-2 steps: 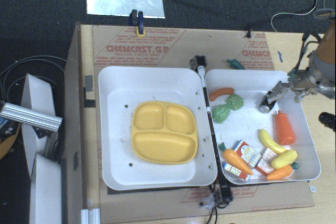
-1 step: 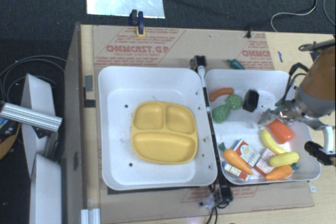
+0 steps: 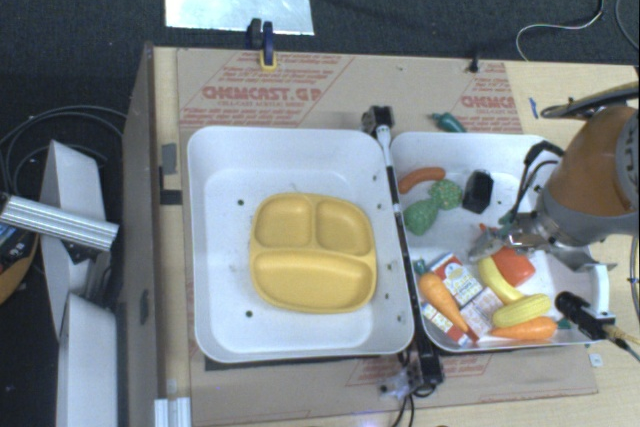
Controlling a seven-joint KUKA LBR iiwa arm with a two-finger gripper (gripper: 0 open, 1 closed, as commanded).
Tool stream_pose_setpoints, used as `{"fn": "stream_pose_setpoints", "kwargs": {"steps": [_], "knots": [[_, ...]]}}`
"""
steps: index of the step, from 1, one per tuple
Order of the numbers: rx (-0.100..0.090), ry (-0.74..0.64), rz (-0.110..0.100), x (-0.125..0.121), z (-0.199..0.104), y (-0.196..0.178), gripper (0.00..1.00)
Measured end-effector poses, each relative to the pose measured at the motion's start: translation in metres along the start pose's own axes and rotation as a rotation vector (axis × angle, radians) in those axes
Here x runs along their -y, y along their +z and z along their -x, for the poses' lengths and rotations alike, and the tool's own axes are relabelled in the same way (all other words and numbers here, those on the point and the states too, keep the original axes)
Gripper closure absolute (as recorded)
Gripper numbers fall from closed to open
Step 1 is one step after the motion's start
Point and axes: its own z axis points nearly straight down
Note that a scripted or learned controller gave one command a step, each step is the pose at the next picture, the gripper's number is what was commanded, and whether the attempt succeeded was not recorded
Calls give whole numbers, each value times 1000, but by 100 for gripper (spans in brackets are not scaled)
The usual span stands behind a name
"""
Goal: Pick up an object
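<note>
The right bin (image 3: 500,147) holds several toy foods. An orange sausage (image 3: 421,177) lies at its back left, with a green broccoli piece (image 3: 432,208) and a small black block (image 3: 478,190) beside it. Nearer the front lie a carrot (image 3: 440,303), a small printed carton (image 3: 463,284), a yellow banana (image 3: 495,277), a red-orange piece (image 3: 514,265), a corn cob (image 3: 523,310) and another orange piece (image 3: 532,328). My gripper (image 3: 497,238) is low over the middle of this bin, just above the red-orange piece and the banana. The view does not show anything held in it.
The left bin (image 3: 220,215) holds a yellow divided plate (image 3: 313,250). A ridge (image 3: 392,205) separates the two bins. The arm's grey and orange body (image 3: 600,180) covers the right bin's right side. A green-handled tool (image 3: 450,122) lies on the cardboard behind the bins.
</note>
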Motion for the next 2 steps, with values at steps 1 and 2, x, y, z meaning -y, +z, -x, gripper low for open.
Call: {"fn": "stream_pose_setpoints", "kwargs": {"steps": [1,2], "knots": [[2,-1,6,-2,1,-12,100],[-1,-1,1,-36,-61,0,100]]}}
